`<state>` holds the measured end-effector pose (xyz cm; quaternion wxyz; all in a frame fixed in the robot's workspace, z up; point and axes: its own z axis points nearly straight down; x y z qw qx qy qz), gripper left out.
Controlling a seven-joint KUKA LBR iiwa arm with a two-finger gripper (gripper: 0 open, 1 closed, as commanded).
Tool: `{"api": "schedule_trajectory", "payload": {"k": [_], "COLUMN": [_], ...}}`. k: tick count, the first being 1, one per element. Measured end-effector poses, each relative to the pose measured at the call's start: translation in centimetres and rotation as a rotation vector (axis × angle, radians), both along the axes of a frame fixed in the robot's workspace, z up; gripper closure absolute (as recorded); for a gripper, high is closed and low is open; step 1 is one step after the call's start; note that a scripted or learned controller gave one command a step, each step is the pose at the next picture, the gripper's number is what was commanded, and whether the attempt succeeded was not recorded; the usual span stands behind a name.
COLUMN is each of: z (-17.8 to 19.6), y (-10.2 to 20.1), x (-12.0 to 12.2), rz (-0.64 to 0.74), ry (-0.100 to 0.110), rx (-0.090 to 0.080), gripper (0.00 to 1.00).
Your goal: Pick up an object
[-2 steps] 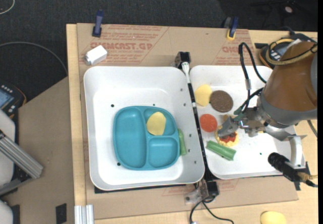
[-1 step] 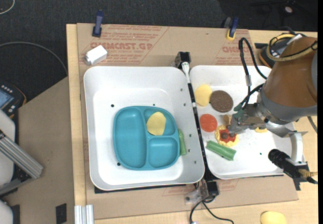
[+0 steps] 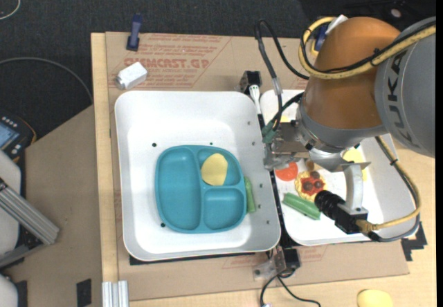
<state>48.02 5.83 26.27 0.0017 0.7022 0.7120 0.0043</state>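
- Two shallow white bins sit side by side on a cardboard-covered bench: the left bin (image 3: 138, 160) and the right bin (image 3: 387, 195).
- Left bin: a teal divided tray (image 3: 181, 191) lies flat near its front; a yellow oval piece (image 3: 214, 169) rests in the tray's upper right compartment, and a green strip (image 3: 250, 196) lies along the tray's right edge.
- Right bin: a red piece (image 3: 286, 173), a small pizza-like toy (image 3: 311, 182) and a green pod-shaped piece (image 3: 300, 205) lie close together near its left wall.
- The arm (image 3: 353, 77), orange above grey, hangs over the right bin; the letters "UK" read on its grey casing at the right.
- The gripper (image 3: 327, 160) sits under the wrist, just above the pizza-like toy; whether it is open or closed cannot be told.
- Red print on the cardboard (image 3: 166, 57) reads partly "CAST"; the rest is illegible.
- A small white block (image 3: 131, 75) and a blue clip (image 3: 134, 32) lie on the cardboard behind the left bin.
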Motion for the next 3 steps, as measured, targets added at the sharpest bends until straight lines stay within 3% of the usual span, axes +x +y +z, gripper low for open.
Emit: {"api": "schedule_trajectory", "payload": {"k": [1, 2, 3], "z": [6.9, 1.0, 15.9], "y": [-8.6, -4.6, 0.6], "x": [0.0, -0.1, 0.0], "rz": [-0.022, -0.011, -0.005], "ry": [-0.001, 0.014, -0.01], "rx": [-0.007, -0.002, 0.001], "gripper": [1.0, 1.0, 1.0]}}
